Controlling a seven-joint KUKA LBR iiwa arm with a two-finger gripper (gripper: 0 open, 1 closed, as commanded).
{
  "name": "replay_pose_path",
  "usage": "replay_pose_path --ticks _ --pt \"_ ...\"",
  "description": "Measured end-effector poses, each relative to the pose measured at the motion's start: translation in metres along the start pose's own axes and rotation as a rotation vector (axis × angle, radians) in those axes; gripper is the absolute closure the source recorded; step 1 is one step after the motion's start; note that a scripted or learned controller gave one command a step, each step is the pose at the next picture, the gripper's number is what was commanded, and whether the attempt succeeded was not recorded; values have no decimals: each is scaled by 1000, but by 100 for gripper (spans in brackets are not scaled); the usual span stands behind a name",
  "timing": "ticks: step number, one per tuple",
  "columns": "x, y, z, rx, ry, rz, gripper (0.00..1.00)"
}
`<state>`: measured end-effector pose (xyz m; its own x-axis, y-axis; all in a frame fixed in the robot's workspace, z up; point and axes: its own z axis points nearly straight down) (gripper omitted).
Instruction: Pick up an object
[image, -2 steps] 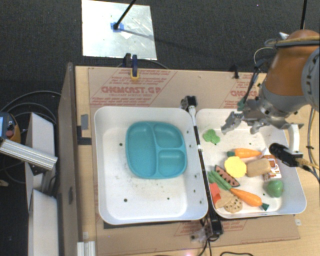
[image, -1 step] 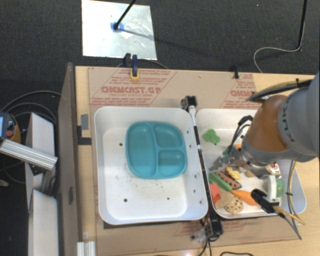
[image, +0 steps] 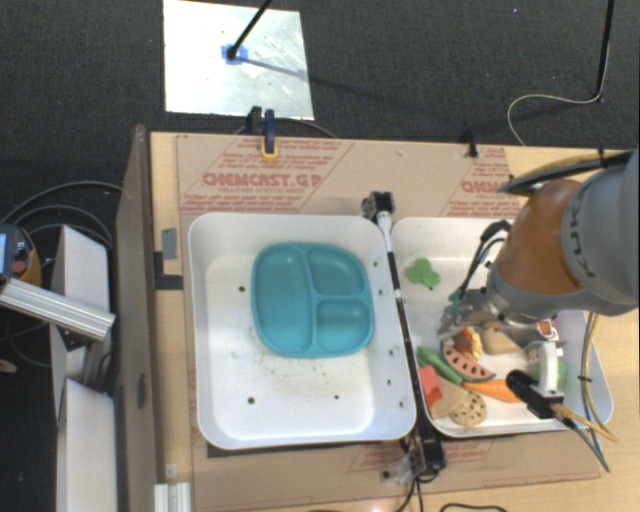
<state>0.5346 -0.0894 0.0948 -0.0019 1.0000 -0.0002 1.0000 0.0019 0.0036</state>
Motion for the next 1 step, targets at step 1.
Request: replay_pose_path --ticks 1 --pt "72 41 -95 -10 3 -11 100"
